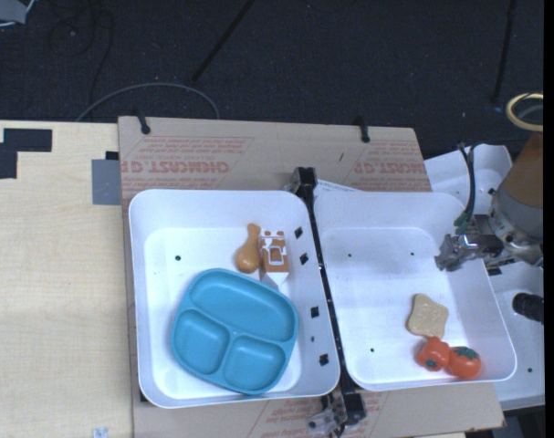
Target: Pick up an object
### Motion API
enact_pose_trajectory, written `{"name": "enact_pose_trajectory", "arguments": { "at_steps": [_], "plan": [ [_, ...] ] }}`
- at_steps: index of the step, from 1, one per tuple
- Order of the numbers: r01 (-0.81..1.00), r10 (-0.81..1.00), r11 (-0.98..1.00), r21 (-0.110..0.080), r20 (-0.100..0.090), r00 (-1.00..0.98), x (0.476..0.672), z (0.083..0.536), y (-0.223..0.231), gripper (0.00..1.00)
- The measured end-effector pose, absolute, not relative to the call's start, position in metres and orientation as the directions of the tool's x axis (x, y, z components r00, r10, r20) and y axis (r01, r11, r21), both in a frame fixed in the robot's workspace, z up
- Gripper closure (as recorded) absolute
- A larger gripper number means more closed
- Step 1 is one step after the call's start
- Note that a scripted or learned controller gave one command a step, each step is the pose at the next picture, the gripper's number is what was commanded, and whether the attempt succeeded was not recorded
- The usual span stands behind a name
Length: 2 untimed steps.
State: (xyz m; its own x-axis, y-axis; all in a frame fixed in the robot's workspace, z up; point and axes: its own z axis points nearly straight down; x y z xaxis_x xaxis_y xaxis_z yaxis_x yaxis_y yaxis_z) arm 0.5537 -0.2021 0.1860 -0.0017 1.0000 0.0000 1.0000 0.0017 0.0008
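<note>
nearest the camera, in the right bin [496, 286], lie the likeliest things to pick: two rounded orange-red pieces [449, 358] that read as glossy plastic toy tomatoes, one touching the other, tight against the bin's near right corner; just beyond them sits a flat tan slab [427, 316] shaped like a slice of toast, matte and slightly tilted; all three rest on the smooth white floor of the bin, so nothing is lifted yet and the whole pick is left to do; in the left bin [138, 245] a blue divided plate [234, 330] takes the near half, hard moulded plastic with three shallow compartments and rounded corners; past its far edge a small tan drumstick-shaped toy [248, 249] lies just beside a little orange-and-white block [275, 249], whose form i cannot read for certain at this size; farther right, the gripper [454, 249] hangs over the far right rim of the right bin, dull metal below the grey wrist, well apart from the toast and tomatoes; whether it is wide or narrow i cannot tell, and nothing is seen in it; beyond the bins the worktop [48, 263] shows pale wood grain, with a printed cardboard sheet [267, 158] under both bins.
</note>
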Motion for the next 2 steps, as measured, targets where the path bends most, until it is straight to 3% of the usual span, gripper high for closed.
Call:
{"name": "enact_pose_trajectory", "arguments": {
  "at_steps": [1,2],
  "plan": [
    [1.000,1.000,0.002,0.001,-0.001,-0.002,0.551,0.229,-0.207,1.00],
    [1.000,1.000,0.004,-0.003,0.002,-0.004,0.553,0.231,-0.164,1.00]
  ]
}}
